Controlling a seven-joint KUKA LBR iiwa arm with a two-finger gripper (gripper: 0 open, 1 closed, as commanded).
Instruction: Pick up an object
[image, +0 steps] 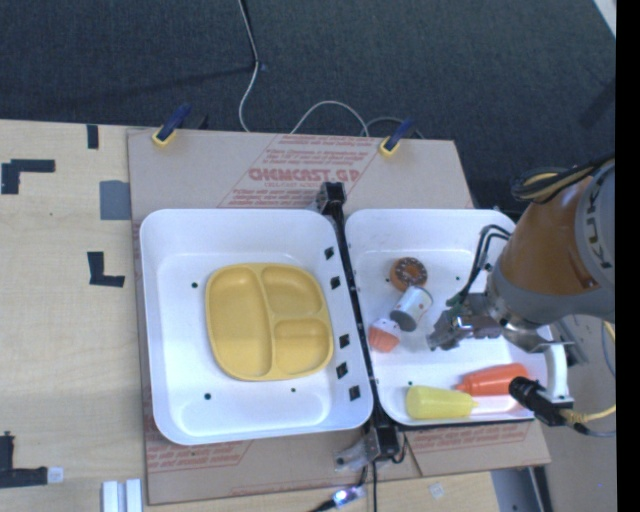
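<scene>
Since the gripper (447, 328) hovers right of centre, its opening unreadable, holding nothing visible, the nearby small cup (408, 306) looks light, rigid, slippery: grasp across its sides.

Printed word: "CHEMCAST" in red capitals on the brown cardboard sheet (300, 180) under the two bins, along its far edge
After that word: two more red capitals, likely "GP", partly covered by a black clamp (329, 196)
Line above the word: a smaller red line of print on the same sheet, too small to read
Line below the word: another faint red line, also too small to read
Repeat print: more red lettering along the sheet's near edge (215, 452), too small to read
Black marks: angular black tape shapes (100, 270) on the wooden counter (60, 350), not letters
</scene>
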